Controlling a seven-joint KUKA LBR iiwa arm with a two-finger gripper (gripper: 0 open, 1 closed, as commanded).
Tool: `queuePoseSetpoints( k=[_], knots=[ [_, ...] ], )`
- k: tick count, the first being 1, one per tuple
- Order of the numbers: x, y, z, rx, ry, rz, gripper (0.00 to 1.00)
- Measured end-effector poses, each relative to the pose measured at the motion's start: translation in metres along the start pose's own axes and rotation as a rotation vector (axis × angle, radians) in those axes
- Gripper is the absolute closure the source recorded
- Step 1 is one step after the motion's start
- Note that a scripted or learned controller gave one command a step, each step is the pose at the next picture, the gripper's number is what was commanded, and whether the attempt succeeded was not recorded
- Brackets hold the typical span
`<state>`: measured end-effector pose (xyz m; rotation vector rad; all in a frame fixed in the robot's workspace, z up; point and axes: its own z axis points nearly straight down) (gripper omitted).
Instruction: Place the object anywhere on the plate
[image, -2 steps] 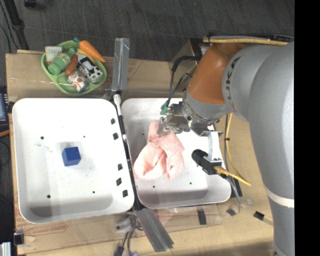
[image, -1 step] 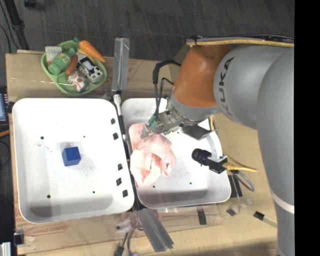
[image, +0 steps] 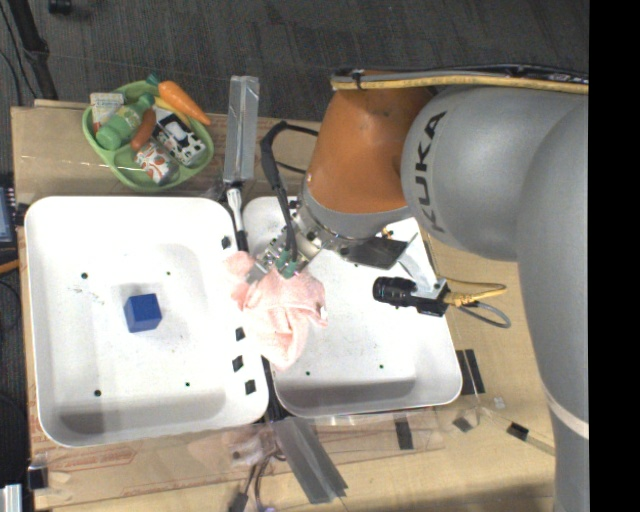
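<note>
A crumpled pink cloth (image: 282, 305) lies at the left side of the right bin (image: 400, 385), draped partly over the wall between the two bins. My gripper (image: 285, 263) is low over the cloth's upper edge, touching or nearly touching it, with the orange and grey wrist hiding most of what is behind it. A white rounded shape (image: 260, 220), possibly the plate, shows at the right bin's far left corner, just behind the gripper. A blue cube (image: 143, 311) sits in the left bin (image: 60, 240).
A green bowl (image: 110, 160) of toy food, with a carrot on top, stands on the bench beyond the left bin. A grey bar (image: 240, 130) lies beside it. The arm's bulk covers the right bin's far half.
</note>
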<state>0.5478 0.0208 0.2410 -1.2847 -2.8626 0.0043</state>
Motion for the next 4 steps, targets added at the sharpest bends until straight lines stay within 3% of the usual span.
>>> queuePoseSetpoints(
  k=[2,3,4],
  knots=[
    [0.073,0.053,-0.003,-0.001,-0.003,-0.809,1.0],
    [0.116,0.082,0.004,-0.001,-0.003,-0.851,1.0],
    [0.115,0.082,0.004,-0.002,-0.004,-0.85,0.0]
  ],
)
